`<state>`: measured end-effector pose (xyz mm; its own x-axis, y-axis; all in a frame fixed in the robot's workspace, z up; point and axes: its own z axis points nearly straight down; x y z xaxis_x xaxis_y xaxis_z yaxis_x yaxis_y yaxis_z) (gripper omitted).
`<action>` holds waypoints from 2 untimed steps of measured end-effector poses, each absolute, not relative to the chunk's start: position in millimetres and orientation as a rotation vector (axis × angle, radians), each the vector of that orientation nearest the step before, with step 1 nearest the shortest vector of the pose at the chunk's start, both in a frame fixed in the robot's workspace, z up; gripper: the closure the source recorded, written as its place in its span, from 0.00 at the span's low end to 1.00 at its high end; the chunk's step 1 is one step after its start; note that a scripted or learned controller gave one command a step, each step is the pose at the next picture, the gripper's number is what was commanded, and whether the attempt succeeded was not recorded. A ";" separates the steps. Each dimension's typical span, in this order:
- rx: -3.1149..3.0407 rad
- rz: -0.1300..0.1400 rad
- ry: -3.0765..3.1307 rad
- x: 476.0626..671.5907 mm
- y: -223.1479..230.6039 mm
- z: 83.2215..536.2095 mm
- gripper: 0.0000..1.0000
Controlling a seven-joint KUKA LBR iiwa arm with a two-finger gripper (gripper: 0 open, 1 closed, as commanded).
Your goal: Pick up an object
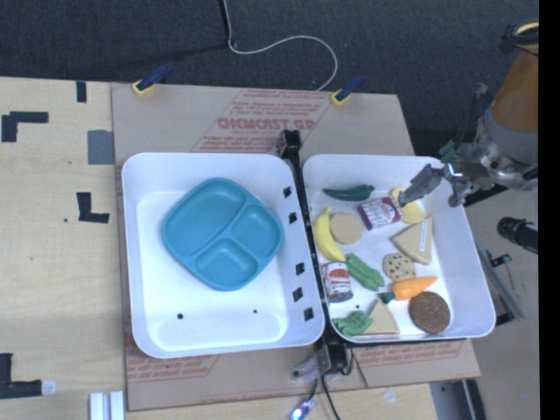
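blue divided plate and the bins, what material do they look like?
Blue divided plate: looks like moulded plastic, matte to satin, judging by its uniform colour, rounded compartments and soft sheen. Left bin and right bin: probably thin formed plastic, smooth white with rolled rims; coated metal can't be ruled out.

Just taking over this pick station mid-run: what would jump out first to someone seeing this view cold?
The blue divided plate lies alone in the left bin, the boldest patch of colour. The right bin is crowded with toy food: a banana near the divider, a green pepper at the far side, a carrot and a brown round patty at the near right. The gripper hangs over that bin's far right corner.
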<state>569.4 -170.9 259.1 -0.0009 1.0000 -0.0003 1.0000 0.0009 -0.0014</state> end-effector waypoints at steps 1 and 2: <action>-2.218 0.002 -2.223 569.7 -170.5 269.1 1.00; -2.209 0.004 -2.225 573.4 -97.9 214.2 1.00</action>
<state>573.4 -97.9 214.2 -0.0072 1.0000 0.0032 1.0000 0.0073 -0.0064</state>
